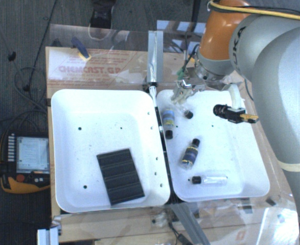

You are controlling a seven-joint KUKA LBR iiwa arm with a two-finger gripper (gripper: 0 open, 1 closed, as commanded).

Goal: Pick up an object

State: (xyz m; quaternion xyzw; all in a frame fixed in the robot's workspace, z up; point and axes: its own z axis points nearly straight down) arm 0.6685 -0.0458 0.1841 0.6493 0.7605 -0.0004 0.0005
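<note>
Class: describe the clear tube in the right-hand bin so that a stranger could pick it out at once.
Find the right-hand white bin. Near its front edge a clear tube lies on its side. Unlike the dark bottle beside it, it is see-through, with a black cap at one end.

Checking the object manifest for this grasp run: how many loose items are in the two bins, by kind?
Small bottles: 2 (bottle by the divider, dark bottle)
Clear vial with black cap: 1
Small black piece: 1
Black ribbed slab: 1
Total: 5
</note>
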